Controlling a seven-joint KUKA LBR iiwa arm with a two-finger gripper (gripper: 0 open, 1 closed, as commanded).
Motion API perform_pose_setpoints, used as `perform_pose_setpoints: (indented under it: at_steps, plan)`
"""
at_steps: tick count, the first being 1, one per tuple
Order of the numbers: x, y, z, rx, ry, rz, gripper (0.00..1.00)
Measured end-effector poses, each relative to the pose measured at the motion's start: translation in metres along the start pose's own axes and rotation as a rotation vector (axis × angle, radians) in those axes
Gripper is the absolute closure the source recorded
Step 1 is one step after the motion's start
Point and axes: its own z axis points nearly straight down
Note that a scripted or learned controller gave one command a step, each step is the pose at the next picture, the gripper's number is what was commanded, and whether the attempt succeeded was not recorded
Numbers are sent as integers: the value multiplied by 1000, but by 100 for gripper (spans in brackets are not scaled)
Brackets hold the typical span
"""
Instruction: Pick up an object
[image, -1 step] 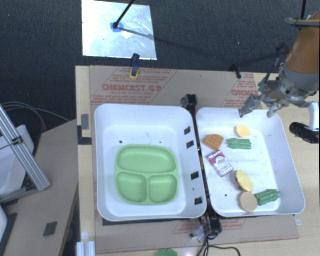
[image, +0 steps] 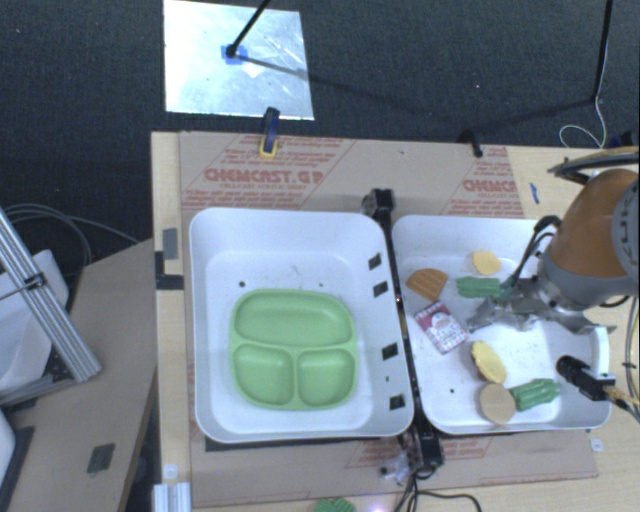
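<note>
Okay, arm comes in from the right, gripper (image: 497, 310) down low in the right bin (image: 455, 420). Fingers look spread apart, nothing between them. Landmark is the small red-and-white packet (image: 440, 326) in that bin. Just right of the packet sit the fingertips. Up-right of it, a green piece (image: 478, 287) and a yellow round piece (image: 486, 263). Above it, an orange-brown piece (image: 428, 283). Down-right, a yellow piece (image: 488, 361), then a tan disc (image: 496, 403) touching another green piece (image: 536, 392). Left of the packet, the left bin (image: 215, 235) holds a green divided tray (image: 293, 347).
</note>
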Motion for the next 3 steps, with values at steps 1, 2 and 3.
perform_pose_setpoints:
  at_steps: [1,2,3]
  plan:
    - [82,-73,1,-8,3,-11,0]
    - [75,-65,-16,-36,-8,-6,100]
    - [173,-70,-103,-26,0,-19,100]
